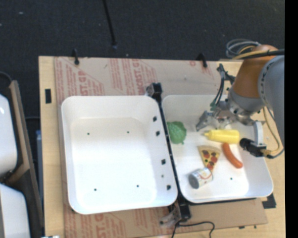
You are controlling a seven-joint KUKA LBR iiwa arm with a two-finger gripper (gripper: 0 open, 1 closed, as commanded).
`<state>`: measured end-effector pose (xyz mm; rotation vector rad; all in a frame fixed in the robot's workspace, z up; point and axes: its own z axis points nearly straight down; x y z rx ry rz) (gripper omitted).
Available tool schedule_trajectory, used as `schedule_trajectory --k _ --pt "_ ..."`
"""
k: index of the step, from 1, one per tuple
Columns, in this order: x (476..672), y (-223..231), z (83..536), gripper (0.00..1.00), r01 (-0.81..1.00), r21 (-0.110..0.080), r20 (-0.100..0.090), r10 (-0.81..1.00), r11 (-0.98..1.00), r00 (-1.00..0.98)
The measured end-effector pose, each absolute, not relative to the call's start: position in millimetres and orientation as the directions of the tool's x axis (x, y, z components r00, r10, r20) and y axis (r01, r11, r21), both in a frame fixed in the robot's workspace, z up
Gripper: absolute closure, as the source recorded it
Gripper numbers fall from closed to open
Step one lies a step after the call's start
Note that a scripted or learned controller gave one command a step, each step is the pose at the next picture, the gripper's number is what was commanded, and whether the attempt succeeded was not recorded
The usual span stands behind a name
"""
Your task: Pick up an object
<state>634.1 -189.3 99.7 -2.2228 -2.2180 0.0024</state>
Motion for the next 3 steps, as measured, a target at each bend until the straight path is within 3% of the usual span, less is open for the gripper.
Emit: schedule_trajectory --k 1,3 --pt "579.0 -178 101 0.0 1.0 0.0 0.0 1.0 -0.001 0.001" --pt "510.5 -167 101 0.0 1.0 0.001 -0.001 1.0 -0.002 0.002"
